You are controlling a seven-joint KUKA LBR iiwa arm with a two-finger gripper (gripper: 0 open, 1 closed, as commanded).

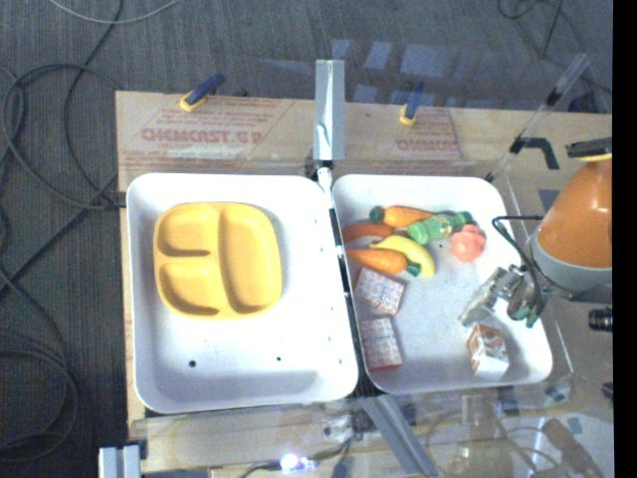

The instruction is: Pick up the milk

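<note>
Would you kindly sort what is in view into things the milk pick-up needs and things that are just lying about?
For the job:
- milk, a small carton in the right bin's near right corner
- tool, just above the milk
- right bin

Lying about:
- yellow tray in the left bin
- carrots
- banana
- two checked packets

Two white bins (239, 386) on a tan bench (199, 132). The left one has a yellow divided tray (219, 257). In the right bin, orange carrots (378, 260), a yellow banana (413, 252), a green bottle (433, 229), a pinkish-red fruit (468, 243), two red-checked packets (379, 291), and the white-and-red milk carton (487, 350).
</note>
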